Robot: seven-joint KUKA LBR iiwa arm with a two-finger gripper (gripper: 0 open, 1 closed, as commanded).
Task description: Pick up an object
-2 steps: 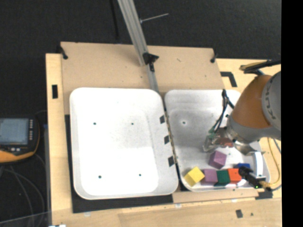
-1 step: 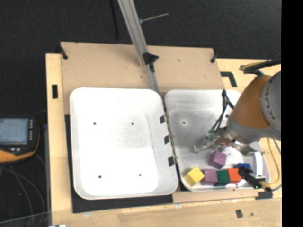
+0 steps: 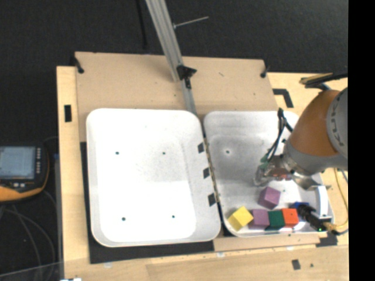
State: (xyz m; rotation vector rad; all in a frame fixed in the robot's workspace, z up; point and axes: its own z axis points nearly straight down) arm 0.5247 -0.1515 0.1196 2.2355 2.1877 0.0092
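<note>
hovering low in the right bin (image 3: 234,139), the gripper (image 3: 270,174) sits just above a purple block (image 3: 270,197); i cannot tell its state; yellow block (image 3: 240,218) lies nearby

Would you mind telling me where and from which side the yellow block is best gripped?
Probably from straight above, closing on two opposite flat faces of the yellow block. It lies near the right bin's front rim, with a purple block close on its right, so the fingers should go where gaps show, avoiding that neighbour.
</note>
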